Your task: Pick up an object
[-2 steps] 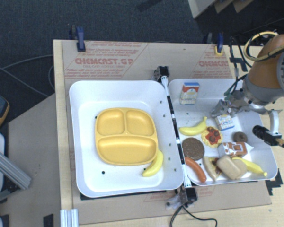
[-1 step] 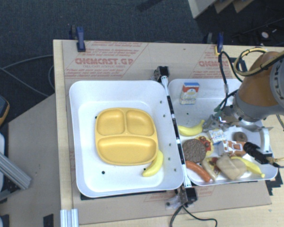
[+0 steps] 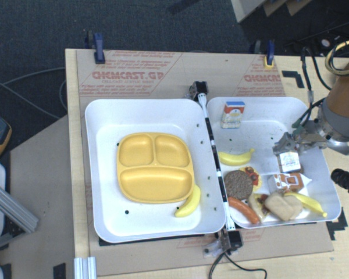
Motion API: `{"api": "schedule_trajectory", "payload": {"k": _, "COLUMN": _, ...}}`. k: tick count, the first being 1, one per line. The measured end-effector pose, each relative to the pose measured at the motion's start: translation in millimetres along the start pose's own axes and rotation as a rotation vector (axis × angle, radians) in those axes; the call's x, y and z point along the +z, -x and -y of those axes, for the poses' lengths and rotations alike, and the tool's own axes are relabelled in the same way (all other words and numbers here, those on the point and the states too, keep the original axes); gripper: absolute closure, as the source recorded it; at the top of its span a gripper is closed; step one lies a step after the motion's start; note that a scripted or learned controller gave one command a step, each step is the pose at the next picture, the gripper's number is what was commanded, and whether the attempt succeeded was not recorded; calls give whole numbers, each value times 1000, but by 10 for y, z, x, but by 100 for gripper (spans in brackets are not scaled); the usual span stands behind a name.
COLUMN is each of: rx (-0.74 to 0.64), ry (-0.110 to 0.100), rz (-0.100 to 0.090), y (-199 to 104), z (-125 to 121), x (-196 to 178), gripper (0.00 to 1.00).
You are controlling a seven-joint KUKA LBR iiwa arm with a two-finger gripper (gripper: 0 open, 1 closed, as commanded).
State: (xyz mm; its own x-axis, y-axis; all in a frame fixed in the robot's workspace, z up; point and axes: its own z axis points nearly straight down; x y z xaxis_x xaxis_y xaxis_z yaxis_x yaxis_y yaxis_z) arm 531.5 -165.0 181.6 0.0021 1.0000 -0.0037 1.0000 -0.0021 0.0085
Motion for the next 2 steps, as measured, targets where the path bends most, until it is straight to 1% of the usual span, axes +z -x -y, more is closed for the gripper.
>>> {"api": "schedule_trajectory", "payload": {"k": 1, "rx": -12, "ry": 4, "rz": -2, "y": -602, "z": -1243, "x": -119, "gripper": 100}}
{"api": "schedule_trajectory", "payload": {"k": 2, "rx": -11, "ry": -9, "rz": -8, "y": -1431, "z": -1000, "x": -314, "gripper": 100}}
